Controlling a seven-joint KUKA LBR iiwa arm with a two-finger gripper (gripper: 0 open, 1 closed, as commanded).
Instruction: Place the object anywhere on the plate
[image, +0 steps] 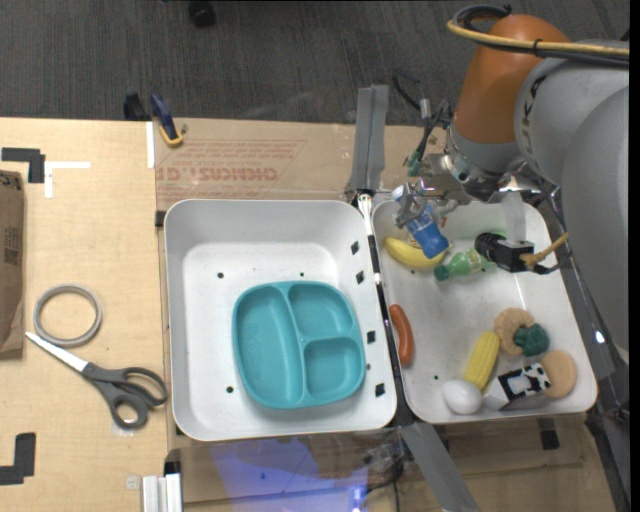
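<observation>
The gripper (420, 212) hangs over the far left corner of the right bin (560, 395), with a blue object (431, 239) at its tips; whether that object is clamped is hard to make out. Just below lie a banana (412, 253) and a green item (461, 265). The teal plate (298, 344) sits in the left bin (195, 300). Scissors (105, 378) rest on the tabletop (70, 430) at left.

A robotics lab: a plywood tabletop (90, 240) carries two white bins (185, 300), with taped markers at nine o'clock, grey carpet at twelve, toy food (482, 358) at four.
</observation>
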